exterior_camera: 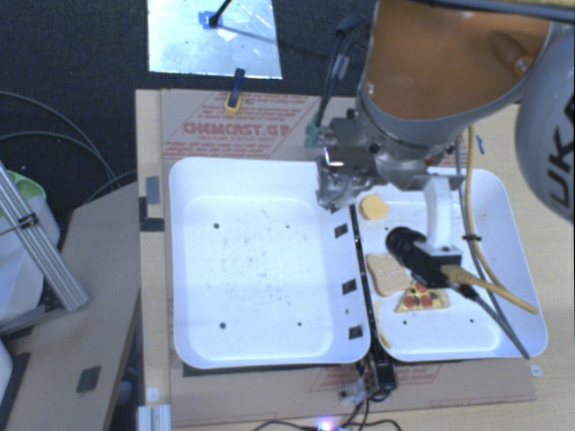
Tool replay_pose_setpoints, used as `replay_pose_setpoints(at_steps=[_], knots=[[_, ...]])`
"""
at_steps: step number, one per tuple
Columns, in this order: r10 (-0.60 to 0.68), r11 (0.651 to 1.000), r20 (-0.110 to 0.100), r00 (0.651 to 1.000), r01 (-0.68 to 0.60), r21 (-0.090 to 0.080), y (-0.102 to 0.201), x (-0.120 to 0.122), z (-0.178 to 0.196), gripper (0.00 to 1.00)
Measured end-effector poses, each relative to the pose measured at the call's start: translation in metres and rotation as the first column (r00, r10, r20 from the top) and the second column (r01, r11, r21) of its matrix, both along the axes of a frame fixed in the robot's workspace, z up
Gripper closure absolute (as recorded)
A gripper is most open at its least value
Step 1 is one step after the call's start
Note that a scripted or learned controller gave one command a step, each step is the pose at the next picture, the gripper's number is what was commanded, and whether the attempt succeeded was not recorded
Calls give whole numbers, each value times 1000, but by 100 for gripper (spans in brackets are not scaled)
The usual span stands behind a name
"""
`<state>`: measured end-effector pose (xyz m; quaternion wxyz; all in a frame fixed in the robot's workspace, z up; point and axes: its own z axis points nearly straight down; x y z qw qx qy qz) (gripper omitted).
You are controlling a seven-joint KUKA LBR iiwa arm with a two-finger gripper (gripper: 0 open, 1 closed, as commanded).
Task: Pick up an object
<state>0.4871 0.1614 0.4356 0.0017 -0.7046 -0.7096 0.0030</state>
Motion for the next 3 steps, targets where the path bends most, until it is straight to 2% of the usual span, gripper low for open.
replay_pose_setpoints(at_steps=[1,3], knots=[[6,1000,12,1000,-6,4,-1,1,17,100],[18,1000,17,1000,-18,5,-1,2,39,100]])
